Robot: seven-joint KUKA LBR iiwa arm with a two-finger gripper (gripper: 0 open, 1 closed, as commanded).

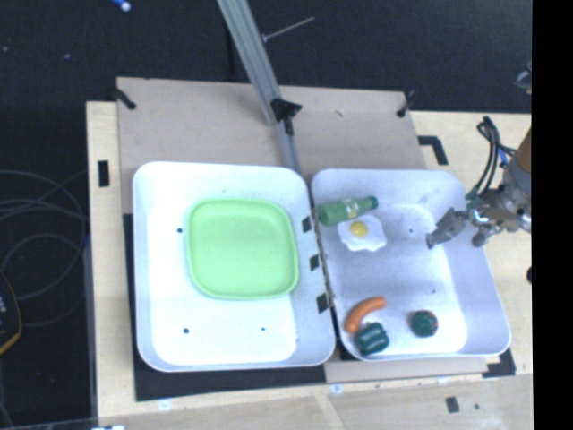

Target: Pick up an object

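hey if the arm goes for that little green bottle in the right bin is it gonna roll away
Probably. The green bottle lies on its side, round-bodied, so a nudge could roll it. It looks small and likely light. The fried egg beside it might block it.

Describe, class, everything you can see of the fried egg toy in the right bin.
The fried egg is a flat toy, plastic by its look, with a wavy white outline and a round yellow yolk near its middle. It lies flat on the floor of the right bin, in the far left part. The green bottle lies on its side just beyond it, close or touching. The gripper is apart, to its right.
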